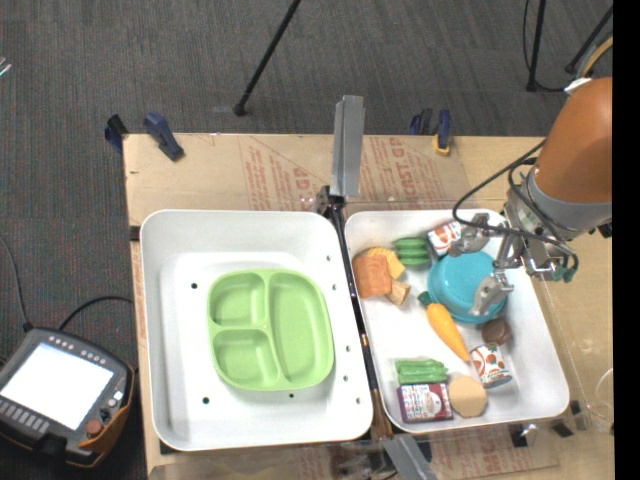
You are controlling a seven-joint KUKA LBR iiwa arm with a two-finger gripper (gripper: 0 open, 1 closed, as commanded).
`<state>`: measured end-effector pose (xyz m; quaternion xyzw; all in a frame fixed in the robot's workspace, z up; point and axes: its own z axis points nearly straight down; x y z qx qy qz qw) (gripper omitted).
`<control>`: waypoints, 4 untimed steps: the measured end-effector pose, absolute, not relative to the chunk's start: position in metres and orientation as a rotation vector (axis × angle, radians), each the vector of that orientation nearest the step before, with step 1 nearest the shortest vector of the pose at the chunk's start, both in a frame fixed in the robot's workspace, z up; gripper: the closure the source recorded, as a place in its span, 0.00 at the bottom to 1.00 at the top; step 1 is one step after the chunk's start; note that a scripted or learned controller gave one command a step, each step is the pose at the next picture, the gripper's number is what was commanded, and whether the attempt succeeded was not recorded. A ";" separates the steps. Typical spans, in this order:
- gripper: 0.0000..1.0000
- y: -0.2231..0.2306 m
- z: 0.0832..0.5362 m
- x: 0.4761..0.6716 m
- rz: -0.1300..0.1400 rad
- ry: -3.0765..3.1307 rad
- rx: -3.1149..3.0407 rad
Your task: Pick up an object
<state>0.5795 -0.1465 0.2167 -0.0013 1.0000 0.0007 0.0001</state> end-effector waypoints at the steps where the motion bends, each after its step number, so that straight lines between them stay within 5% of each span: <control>1: 0.00 -0.101 0.094 0.545 0.006 3.142 -0.076; 2: 1.00 -0.099 0.104 0.547 0.004 3.138 -0.085; 3: 0.00 -0.098 0.103 0.546 0.004 3.139 -0.087; 4: 1.00 -0.097 0.113 0.548 0.005 3.137 -0.096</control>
